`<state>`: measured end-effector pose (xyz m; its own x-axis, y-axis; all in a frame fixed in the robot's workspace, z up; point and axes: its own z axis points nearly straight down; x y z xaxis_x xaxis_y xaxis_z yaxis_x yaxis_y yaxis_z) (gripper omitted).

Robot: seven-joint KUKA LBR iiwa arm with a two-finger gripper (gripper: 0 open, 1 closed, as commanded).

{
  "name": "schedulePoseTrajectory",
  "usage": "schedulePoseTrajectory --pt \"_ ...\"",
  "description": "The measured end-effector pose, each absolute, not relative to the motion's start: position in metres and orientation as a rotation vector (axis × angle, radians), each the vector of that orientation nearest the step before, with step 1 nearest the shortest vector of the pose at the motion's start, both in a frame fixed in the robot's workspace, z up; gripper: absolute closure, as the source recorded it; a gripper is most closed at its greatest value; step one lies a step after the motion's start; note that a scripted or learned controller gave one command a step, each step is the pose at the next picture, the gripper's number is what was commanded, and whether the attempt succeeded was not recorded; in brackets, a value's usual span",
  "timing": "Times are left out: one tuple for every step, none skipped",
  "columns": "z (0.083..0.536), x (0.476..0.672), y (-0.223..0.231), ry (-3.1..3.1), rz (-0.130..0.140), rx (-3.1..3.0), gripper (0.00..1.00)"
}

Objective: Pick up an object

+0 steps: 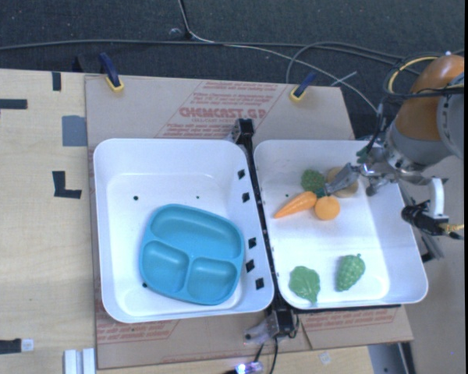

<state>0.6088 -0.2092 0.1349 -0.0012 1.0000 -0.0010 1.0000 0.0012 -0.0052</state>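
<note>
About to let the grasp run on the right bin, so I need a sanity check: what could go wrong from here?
1. The gripper sits at a tight cluster: a green piece, the carrot and the orange ball. It may pinch two things or nudge them apart.
2. The ball looks round and could roll away if touched.
3. The cluster lies near the right bin back wall, crowding the approach.

Right bin crowded at its top and bottom, open through the middle.

In the right bin (398, 240), a carrot (295, 204), an orange ball (327, 208) and a dark green piece (313, 181) cluster toward 11 o'clock, with the gripper (345, 179) just beside them at 12. Two green pieces (304, 283) (349, 271) sit toward 6 o'clock. The floor between the groups lies bare. A blue divided plate (191, 254) fills the left bin (113, 170) toward 6, leaving room around 12.
</note>
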Motion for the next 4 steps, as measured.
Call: schedulePoseTrajectory --pt "0.084 0.609 -0.209 -2.225 0.004 -2.221 0.00" --pt "0.097 0.610 -0.209 -2.229 0.002 -2.222 1.00" --pt "0.152 0.619 -0.215 -2.225 -0.003 -2.222 1.00" --pt "0.216 0.619 -0.212 -2.227 -0.004 -2.223 1.00"
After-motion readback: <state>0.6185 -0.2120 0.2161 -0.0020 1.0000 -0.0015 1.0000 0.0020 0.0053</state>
